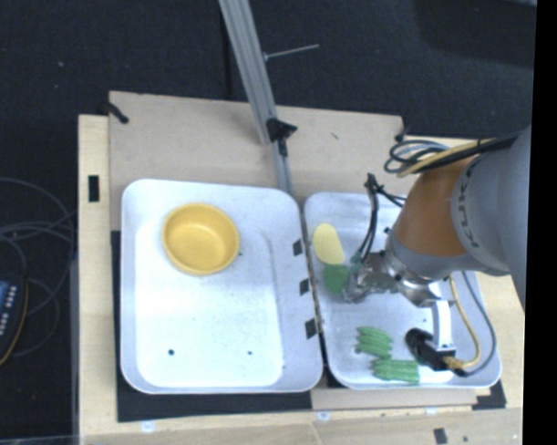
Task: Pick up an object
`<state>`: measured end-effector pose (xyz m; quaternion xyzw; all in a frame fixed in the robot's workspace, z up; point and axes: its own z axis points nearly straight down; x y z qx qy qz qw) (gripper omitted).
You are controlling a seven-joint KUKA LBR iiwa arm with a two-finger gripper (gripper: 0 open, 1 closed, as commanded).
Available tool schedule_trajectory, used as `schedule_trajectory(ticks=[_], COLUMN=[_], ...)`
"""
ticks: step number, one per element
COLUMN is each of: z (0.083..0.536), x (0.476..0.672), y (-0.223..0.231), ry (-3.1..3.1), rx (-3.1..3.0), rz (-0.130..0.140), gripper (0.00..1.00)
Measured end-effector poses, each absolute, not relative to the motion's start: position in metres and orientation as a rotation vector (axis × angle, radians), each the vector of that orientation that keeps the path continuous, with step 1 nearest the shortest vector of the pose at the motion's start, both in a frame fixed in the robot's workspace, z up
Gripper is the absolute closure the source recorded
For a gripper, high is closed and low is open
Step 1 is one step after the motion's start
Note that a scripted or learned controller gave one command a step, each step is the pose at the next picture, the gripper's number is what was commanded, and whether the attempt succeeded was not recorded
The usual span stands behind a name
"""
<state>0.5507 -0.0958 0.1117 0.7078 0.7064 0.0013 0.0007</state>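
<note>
Arm (443, 223) bent low over rt bin (478, 375), wrist down.

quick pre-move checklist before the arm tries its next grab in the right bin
1. Hand over the right bin: ok, low at its left side.
2. Target under hand: ok, green object lies right beside it, touching a yellow object.
3. Grasp state: cannot tell, the wrist hides it.
4. Other picks available: ok, two green pieces near the front wall.
5. Cables near wrist: cannot tell if they would snag.
6. Left bin: ok, yellow bowl sits apart from the arm.
</note>
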Motion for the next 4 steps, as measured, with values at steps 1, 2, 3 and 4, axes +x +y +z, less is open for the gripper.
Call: schedule_trajectory(ticks=[1, 2, 3, 4], z=[0.171, 0.224, 0.237, 0.234], x=[0.559, 0.561, 0.556, 0.546], y=[-0.098, -0.099, -0.049, 0.01], ry=[2.218, 2.219, 2.225, 2.227], rx=[2.218, 2.218, 2.217, 2.217], rz=[0.006, 0.006, 0.003, 0.002], gripper=[1.0, 1.0, 1.0, 1.0])
